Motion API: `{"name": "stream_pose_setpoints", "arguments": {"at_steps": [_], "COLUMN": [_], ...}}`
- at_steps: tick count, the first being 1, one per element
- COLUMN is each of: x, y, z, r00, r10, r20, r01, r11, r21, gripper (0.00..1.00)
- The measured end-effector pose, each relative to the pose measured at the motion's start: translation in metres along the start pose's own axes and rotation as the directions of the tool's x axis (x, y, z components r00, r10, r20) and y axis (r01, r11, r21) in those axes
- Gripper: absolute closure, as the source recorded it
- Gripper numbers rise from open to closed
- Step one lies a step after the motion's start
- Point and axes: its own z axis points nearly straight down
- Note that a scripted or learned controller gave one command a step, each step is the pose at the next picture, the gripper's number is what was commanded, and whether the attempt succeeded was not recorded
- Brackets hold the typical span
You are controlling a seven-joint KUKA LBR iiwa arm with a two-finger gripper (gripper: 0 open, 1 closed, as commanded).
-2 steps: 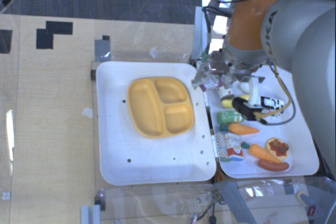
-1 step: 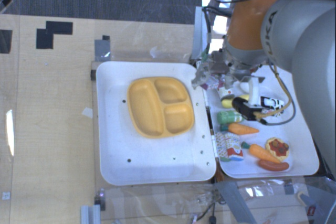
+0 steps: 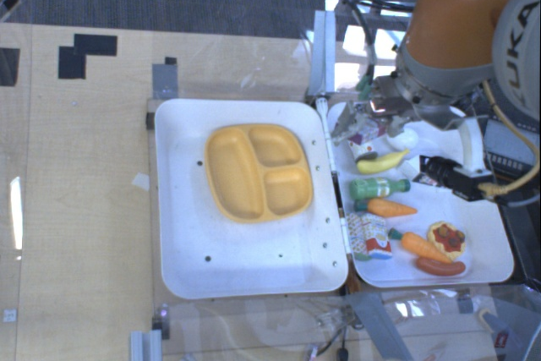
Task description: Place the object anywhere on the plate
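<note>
The left shallow white bin holds a yellow plastic plate with three compartments, which sits bare in the bin's upper middle. The right shallow white bin holds a yellow banana, a green bottle lying on its side, two orange carrots, a crumpled printed packet whose writing is too small to read, a small round pizza and a red sausage. The gripper hangs low over that bin's upper end, just above the banana, and whether it is gripping anything cannot be told; part of the letters "UKA" shows on the grey arm.
</note>
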Motion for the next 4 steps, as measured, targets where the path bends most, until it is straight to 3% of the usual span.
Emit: {"name": "stream_pose_setpoints", "arguments": {"at_steps": [1,2,3,4], "x": [0.001,-0.002,-0.001,0.081], "y": [0.002,0.030,0.030,0.026], "z": [-0.011,0.003,0.003,-0.011], "r00": [1.000,0.990,0.990,0.976], "r10": [-0.006,0.138,0.138,0.218], "r20": [0.001,0.001,0.001,0.000], "r01": [0.006,-0.138,-0.138,-0.218], "r11": [1.000,0.990,0.990,0.976], "r21": [-0.005,0.002,0.002,0.003], "gripper": [1.00,1.00,0.00,0.00]}}
